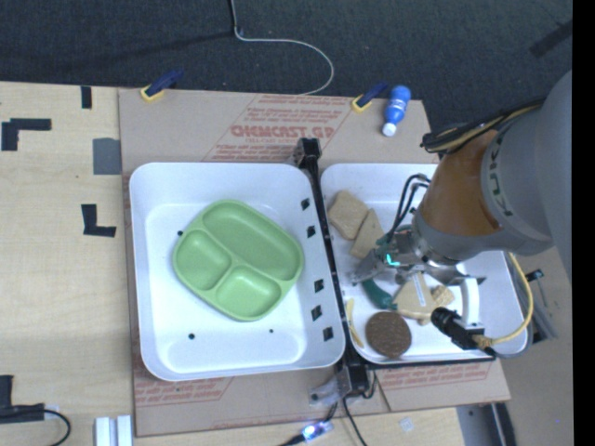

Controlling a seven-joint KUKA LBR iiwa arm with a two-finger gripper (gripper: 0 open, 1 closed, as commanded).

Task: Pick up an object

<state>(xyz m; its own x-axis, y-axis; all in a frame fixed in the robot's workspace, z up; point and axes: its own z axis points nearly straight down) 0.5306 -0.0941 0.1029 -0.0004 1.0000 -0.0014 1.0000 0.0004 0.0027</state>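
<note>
I have the arm reaching into the right-hand bin point(513, 277), wrist low over the clutter. The gripper point(392, 260) sits down among the items, and I cannot tell from this slant whether it is released or clamped on anything; the wrist body hides most of it. Judgement: the pick is at the descent or grasp stage, nothing lifted clear yet, so the lift is all left to do.

Contents near the gripper, in its own bin: a tan block-like piece point(351, 214) just beyond it toward the divider, up-frame; a teal object point(375, 291) directly beneath and slightly toward the near rim, close enough that it may be touching; a pale cream item point(420, 297) just beside that, under the wrist; a brown round disc point(388, 334) further toward the near rim, apart from the gripper. The likeliest target is the teal object, though I cannot confirm this.

Across the divider, well away from the gripper, the left bin point(149, 277) holds one green divided plate point(238, 259), three compartments, lying flat.
</note>
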